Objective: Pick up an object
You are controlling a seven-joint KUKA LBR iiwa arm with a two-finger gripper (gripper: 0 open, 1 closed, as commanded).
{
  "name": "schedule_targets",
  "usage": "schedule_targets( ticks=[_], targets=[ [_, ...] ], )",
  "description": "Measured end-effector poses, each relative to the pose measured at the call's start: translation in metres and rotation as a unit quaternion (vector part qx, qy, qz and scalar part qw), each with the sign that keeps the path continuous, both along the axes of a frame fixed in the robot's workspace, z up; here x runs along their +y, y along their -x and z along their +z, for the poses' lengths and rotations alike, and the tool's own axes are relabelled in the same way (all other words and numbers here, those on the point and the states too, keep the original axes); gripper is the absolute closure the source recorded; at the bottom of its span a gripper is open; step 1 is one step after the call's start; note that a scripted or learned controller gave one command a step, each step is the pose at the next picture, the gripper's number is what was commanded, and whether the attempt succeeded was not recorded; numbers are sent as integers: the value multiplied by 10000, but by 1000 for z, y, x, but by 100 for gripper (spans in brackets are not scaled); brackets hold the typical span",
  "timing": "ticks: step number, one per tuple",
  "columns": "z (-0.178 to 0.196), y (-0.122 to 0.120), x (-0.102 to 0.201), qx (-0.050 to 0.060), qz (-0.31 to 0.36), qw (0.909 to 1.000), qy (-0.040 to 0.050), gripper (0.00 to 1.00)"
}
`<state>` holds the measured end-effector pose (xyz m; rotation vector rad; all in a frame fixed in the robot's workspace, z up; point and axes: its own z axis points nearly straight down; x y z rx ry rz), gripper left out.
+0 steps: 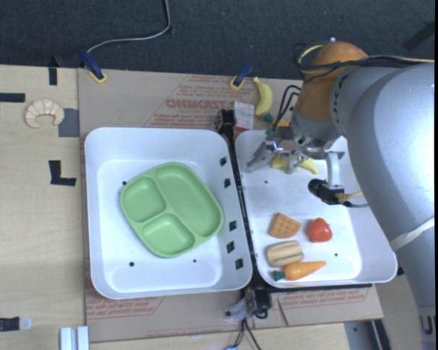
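My gripper (276,154) is low over the back of the right bin (350,265), directly above a yellow toy (307,167) that pokes out from under it on the right. Most of that toy is hidden by the gripper. In the front half of the same bin lie a waffle piece (284,225), a red tomato (320,230), a bread roll (285,252) and a carrot (303,270), all well apart from the gripper.
The left bin (102,268) holds a green divided plate (171,208). A banana (263,95) lies on the cardboard behind the right bin. A croissant (44,112) rests on the bench at far left. The arm covers the right bin's right side.
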<state>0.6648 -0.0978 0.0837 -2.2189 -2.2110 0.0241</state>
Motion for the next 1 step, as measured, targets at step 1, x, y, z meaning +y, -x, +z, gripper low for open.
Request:
schedule_targets(
  ticks=[1],
  targets=[
    [0,0,-1,3,5,10000,-13,0]
  ],
)
